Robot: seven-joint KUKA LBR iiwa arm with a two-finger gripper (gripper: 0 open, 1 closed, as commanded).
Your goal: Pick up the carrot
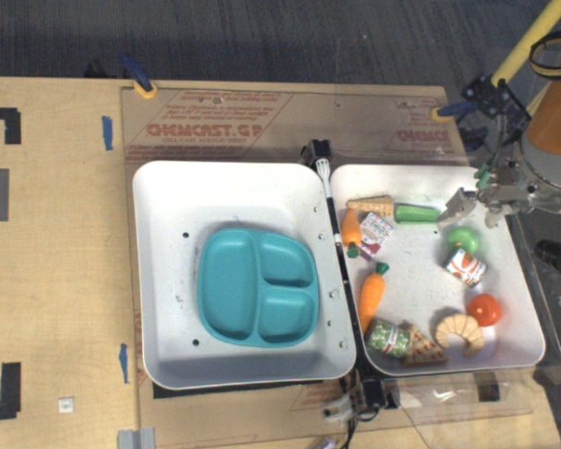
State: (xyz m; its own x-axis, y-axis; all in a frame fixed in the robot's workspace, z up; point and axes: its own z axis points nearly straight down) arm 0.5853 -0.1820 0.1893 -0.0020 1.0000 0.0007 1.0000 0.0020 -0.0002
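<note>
Two white bins sit side by side on the tabletop, on a cardboard sheet with red print. Left bin holds a teal divided plate, three compartments, lying flat near the middle. Blue clamp with a yellow tip at the cardboard's upper left corner, blue tape strips on the wood at the left side.

Right bin is cluttered. Carrot lies near the bin's left wall, about mid-height, orange body with the green top pointing up-right, tip pointing down toward a green-patterned packet just below it. Above the carrot: a small orange item against the left wall, a white-and-pink wrapper touching it, a tan bread-like piece at the top, and a green cylinder just to its right. Lower right part: waffle-like piece beside the packet, croissant, red tomato near the right wall. Higher up, red-and-white can lying tilted, green apple-like thing just above it.

Gripper is over the bin's upper right area, above the green apple-like thing and well apart from the carrot. Fingers look spread, nothing between them. Grey arm with an orange band comes in from the right edge, yellow pole behind it
</note>
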